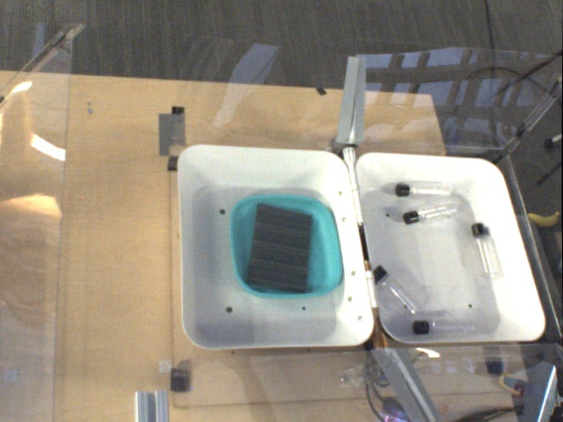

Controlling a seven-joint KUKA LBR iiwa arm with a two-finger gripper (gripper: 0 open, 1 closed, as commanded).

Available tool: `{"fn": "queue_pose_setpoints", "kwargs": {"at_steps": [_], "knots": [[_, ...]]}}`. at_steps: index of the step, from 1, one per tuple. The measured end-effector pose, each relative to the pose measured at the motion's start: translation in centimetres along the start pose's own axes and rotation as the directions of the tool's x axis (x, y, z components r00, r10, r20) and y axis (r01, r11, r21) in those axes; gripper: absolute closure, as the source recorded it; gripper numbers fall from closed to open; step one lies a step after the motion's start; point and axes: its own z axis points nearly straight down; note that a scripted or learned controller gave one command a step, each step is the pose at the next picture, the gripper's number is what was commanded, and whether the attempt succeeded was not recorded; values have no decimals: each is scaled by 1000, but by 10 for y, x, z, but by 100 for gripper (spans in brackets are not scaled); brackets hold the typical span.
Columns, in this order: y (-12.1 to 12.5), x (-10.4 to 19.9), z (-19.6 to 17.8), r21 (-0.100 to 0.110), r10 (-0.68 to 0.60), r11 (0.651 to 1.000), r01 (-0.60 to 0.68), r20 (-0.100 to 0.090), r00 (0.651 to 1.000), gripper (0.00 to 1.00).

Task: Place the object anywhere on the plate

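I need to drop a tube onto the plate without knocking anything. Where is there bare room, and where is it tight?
On the teal plate, the dark ridged block takes the middle; bare teal remains as strips along its left and right rims. The left bin has open white floor around the plate. The right bin is crowded with five clear tubes, open mainly mid-floor.

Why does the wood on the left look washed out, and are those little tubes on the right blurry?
Camera view: glare from a clear sheet whitens the bench at left; the tubes are clear plastic on a white bin, so only their black caps stand out; the plate looks sharp.
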Motion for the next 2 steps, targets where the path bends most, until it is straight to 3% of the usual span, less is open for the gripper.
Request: {"fn": "queue_pose_setpoints", "kwargs": {"at_steps": [2], "knots": [[-3, -14, 0, 0, 0, 1000, 0, 0, 1000, 0]]}}
